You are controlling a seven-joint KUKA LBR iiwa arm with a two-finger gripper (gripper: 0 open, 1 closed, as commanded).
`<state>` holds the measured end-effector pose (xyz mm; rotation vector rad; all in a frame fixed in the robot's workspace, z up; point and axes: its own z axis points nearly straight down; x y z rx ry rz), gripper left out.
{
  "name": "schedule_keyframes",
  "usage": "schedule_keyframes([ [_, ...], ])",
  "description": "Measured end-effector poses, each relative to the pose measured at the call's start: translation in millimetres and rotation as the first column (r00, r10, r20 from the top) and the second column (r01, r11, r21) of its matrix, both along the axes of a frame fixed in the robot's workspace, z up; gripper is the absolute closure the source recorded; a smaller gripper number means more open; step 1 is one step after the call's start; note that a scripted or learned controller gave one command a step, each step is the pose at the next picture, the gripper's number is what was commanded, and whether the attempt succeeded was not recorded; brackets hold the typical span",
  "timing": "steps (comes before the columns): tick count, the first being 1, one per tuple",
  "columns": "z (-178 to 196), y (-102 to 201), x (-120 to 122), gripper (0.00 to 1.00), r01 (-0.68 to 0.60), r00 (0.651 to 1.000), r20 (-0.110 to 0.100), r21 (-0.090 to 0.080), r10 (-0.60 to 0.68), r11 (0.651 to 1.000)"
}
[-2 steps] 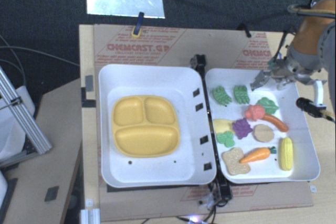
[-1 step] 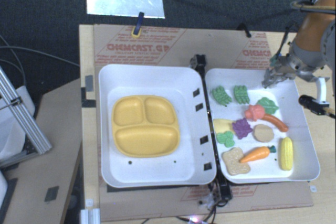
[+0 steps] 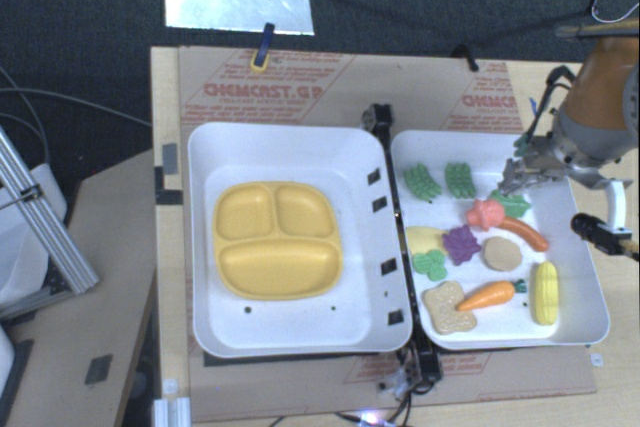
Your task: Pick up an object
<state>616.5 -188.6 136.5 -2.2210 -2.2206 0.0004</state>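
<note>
Camera view: gripper hovers at the right bin's far edge, finger state unclear, just above the red radish among crowded toy foods. Left bin holds a yellow divided tray, with open floor around it.

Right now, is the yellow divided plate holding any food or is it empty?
Empty. The yellow plate in the left bin shows three bare compartments.
</note>
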Motion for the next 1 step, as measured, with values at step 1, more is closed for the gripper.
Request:
schedule_keyframes([
  [1, -20.0, 67.5, -70.6, 1.0, -0.006, 1.0, -0.007, 0.005, 0.006, 1.0],
])
